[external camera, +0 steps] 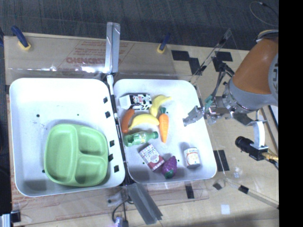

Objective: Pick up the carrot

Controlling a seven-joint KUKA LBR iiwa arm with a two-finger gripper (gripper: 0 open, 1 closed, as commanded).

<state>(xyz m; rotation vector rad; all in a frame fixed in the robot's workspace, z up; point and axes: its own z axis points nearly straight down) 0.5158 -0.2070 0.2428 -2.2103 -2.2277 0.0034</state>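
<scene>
The gripper hovers at the right bin's right edge, fingers slightly spread, pinching nothing; the carrot lies at frame centre.

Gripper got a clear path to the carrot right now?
Probably yes. The gripper hangs over the right bin's right side, with bare bin floor between it and the carrot. The bananas and green bottle crowd the carrot's far side only.
</scene>
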